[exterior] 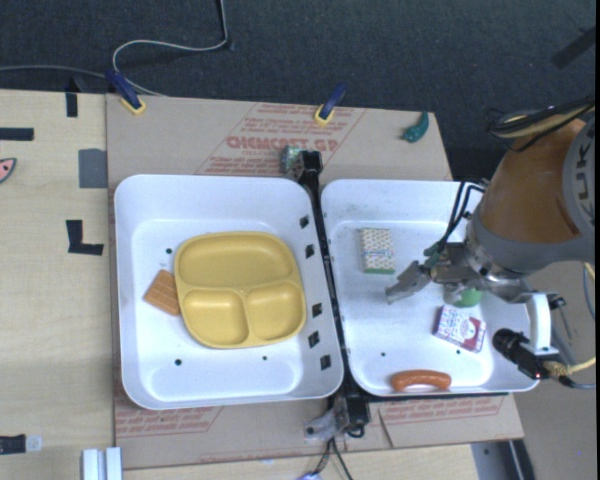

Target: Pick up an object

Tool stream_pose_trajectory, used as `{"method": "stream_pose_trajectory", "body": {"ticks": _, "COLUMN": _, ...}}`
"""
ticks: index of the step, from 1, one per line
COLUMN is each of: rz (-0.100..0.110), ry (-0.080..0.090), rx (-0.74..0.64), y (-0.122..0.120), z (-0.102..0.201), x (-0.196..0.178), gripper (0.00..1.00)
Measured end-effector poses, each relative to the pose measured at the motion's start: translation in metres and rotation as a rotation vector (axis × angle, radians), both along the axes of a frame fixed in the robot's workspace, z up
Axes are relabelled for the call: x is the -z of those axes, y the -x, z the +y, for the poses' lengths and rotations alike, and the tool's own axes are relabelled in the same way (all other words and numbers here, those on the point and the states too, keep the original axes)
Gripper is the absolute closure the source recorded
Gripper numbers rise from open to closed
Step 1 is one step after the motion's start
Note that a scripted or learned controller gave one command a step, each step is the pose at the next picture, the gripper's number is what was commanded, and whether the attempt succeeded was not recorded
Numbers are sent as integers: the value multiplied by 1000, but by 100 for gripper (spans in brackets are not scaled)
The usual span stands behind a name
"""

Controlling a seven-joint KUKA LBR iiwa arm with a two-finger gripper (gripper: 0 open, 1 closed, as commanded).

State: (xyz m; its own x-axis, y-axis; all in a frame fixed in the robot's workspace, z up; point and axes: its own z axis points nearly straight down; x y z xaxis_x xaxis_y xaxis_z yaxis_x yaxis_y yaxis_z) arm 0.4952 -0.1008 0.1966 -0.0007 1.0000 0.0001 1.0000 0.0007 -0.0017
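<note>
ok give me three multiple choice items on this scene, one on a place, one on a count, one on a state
1. Where does the yellow tray lie?
A. left bin
B. right bin
C. on the cardboard outside the bins

2. How many compartments does the tray have?
A. one
B. three
C. five

3. What is the gripper doing?
A. gripping the sausage
B. hanging over the right bin floor with nothing between its fingers
C. resting in the tray

Answers:
1 A, the tray fills the middle of the left bin, over a tan cracker.
2 B, one wide section above two smaller ones.
3 B, its fingers point at bare floor between the green-and-white box and the red packet; the sausage lies apart by the near wall.
</note>
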Motion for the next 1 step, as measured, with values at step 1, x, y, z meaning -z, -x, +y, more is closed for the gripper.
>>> {"method": "stream_pose_trajectory", "body": {"ticks": 1, "rz": -13, "ry": 3, "rx": 0, "y": 8, "z": -52, "x": 108, "gripper": 0}}
